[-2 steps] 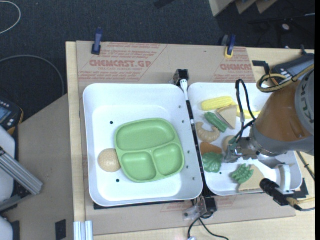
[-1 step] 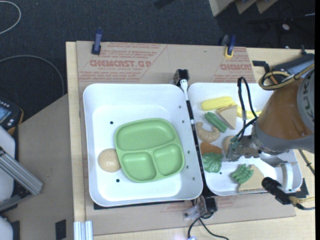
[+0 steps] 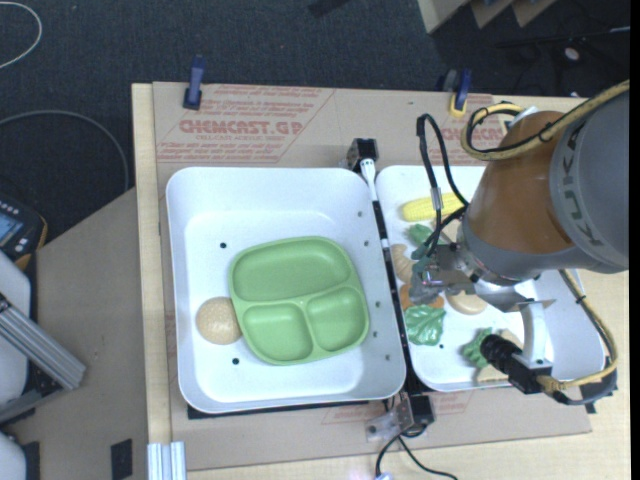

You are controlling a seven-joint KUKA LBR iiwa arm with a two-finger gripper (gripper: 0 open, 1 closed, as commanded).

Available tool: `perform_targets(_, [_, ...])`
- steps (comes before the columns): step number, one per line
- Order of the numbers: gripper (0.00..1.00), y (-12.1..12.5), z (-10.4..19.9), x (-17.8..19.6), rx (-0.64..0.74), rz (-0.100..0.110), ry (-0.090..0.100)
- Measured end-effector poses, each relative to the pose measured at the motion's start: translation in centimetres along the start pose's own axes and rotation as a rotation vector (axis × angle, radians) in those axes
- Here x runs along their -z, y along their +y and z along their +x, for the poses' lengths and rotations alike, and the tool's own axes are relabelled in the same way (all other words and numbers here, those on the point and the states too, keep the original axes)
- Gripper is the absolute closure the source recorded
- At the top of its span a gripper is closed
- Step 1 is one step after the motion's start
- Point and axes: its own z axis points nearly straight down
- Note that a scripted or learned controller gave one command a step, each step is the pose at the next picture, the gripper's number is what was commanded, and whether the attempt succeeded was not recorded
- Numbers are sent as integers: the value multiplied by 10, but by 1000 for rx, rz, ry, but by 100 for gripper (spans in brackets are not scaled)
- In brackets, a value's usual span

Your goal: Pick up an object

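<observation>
Small toy foods crowd the left side of the right bin [image 3: 590, 343]: a yellow corn cob [image 3: 425, 209], green leafy pieces [image 3: 425, 323], pale round bits. Packed so close, a grab could pinch two or slip off. The gripper [image 3: 430, 278] hangs low over them beneath the bulky wrist; its opening I cannot tell.

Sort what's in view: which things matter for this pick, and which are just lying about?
For the pick: gripper, right bin, its small items: yellow corn, green leafy piece, tan piece.

Lying about: left bin, green divided plate, beige round item, blue clamps.
</observation>
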Motion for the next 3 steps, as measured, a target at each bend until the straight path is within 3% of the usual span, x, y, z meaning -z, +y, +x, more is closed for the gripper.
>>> perform_targets(1, [100, 2, 58, 180, 5, -13, 3])
perform_targets(2, [100, 1, 55, 182, -1, 1, -1])
perform_targets(3, [100, 2, 56, 192, 1, -1, -2])
